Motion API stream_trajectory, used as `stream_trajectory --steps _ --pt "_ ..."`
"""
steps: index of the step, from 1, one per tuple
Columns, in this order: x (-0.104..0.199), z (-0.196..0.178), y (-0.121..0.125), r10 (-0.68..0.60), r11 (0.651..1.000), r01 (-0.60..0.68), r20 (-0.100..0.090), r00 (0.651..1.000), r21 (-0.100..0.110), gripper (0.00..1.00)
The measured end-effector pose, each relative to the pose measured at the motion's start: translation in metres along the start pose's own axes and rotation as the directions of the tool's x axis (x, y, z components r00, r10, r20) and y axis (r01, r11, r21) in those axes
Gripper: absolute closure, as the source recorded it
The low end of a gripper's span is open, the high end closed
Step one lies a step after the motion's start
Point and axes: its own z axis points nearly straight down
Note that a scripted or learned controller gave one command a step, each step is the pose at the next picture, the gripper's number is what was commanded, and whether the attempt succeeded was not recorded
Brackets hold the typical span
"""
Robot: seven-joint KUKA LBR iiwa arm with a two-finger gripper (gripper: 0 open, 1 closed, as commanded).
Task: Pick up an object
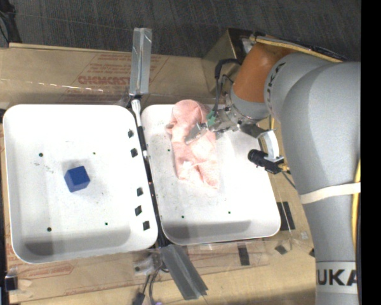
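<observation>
Cardboard-covered bench (57, 68), bearing two white bins: left bin (25, 189) and right bin (247, 215) touching along a shared middle edge.

Both bins (25, 170) plain white with small dark specks. Blue cube (77, 178) at 9 o'clock, solid colour. Pale pink cloth (193, 146) near centre, whitish mottling. Arm (317, 138) at 3 o'clock: grey, orange band (254, 75), black lettering. Brown cardboard (70, 72) at 11 o'clock, red print.

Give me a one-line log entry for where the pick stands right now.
gripper: over right bin, at pink cloth | grasp: unconfirmed | blue cube: left bin, untouched
</observation>
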Motion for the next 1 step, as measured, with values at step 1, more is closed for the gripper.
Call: stream_trajectory --steps 1 --pt "0.0625 0.0027 0.0133 -0.28 0.96 0.28 -0.002 0.96 0.004 0.0"
